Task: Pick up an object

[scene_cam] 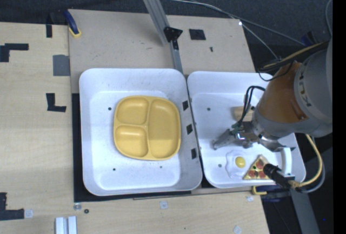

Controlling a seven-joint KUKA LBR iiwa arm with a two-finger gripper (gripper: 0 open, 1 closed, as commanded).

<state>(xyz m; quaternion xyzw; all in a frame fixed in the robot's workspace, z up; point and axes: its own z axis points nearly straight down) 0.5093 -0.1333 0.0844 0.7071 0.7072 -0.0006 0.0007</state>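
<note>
Currently your gripper [216, 144] sits low in the right bin [216, 87], just left of the fried egg [239, 162] and pizza slice [258, 168]; finger state indeterminate.

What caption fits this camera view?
End effector low in right bin near fried egg and pizza slice; yellow tray left.

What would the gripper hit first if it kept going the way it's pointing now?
The gripper points toward the image's left, low in the right bin. Nothing lies ahead except that bin's bare floor and left wall, beyond which is the yellow plate; depth is uncertain.
</note>
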